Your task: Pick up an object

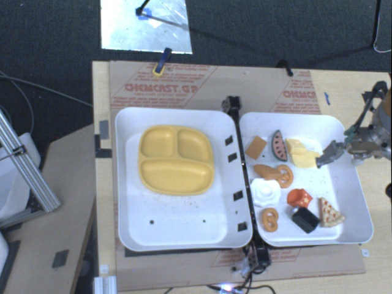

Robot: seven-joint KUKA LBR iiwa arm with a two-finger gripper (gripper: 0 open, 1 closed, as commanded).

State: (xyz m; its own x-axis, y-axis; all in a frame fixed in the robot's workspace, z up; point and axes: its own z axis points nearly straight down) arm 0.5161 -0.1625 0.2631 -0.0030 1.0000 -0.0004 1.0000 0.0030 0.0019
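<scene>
Two red "CHEMCAST GP" prints, seemingly, mark the brown sheet (202, 78) behind the bins.

Dark carpet floor (49, 35) surrounds a pale wooden bench (67, 182).

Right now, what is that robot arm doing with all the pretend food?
The arm reaches in from the right, and its tool sits low over the right bin, right beside the yellow cheese block. Nothing is lifted yet. The watermelon slice, pretzels, pizza slice, red piece and black block all lie in that bin. The left bin holds a yellow divided plate.
</scene>
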